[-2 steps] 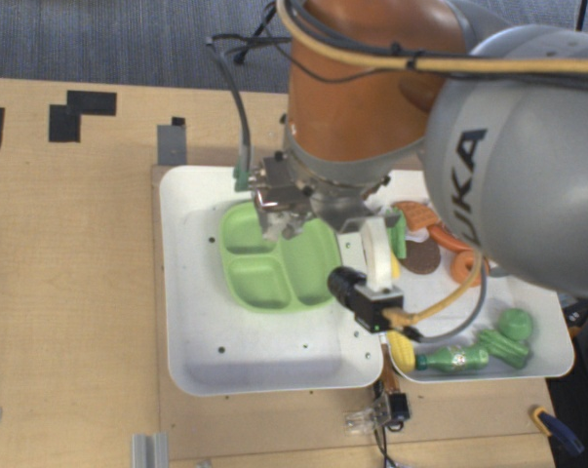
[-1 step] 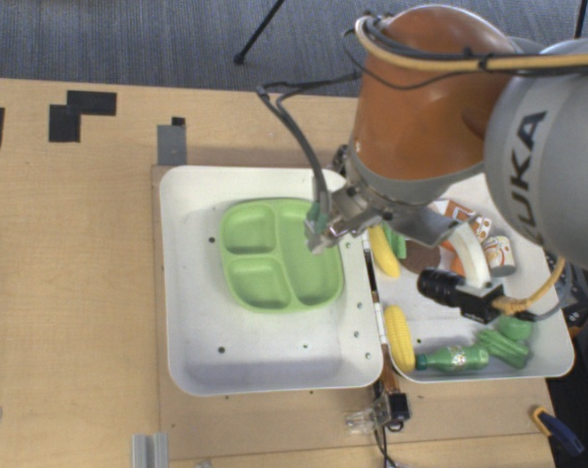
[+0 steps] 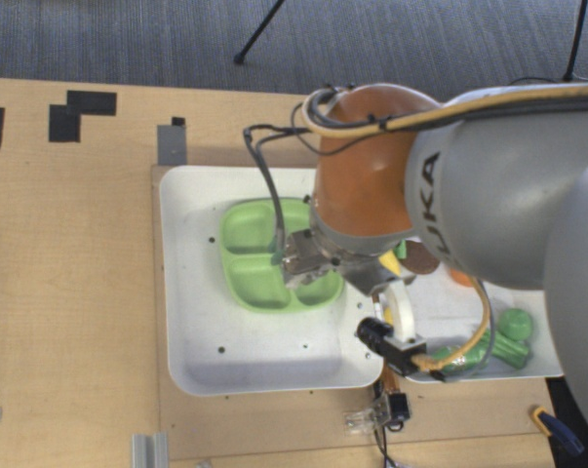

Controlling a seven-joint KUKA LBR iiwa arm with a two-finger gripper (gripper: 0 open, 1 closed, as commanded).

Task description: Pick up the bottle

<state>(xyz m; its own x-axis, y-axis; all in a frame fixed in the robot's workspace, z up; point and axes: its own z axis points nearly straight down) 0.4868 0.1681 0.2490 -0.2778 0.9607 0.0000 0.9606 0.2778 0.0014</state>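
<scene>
A green bottle (image 3: 511, 336) lies in the right bin (image 3: 450, 305), near its front edge, partly hidden by the arm and a yellow cable. My gripper (image 3: 306, 261) hangs below the orange wrist band, over the divider between the bins and above the right side of a green divided plate (image 3: 259, 252). The wrist covers most of the gripper. It is well to the left of the bottle and apart from it.
The green divided plate rests in the left bin (image 3: 191, 291). An orange object (image 3: 461, 277) and a brown object (image 3: 420, 257) peek out beside the arm in the right bin. Black cables loop around the wrist.
</scene>
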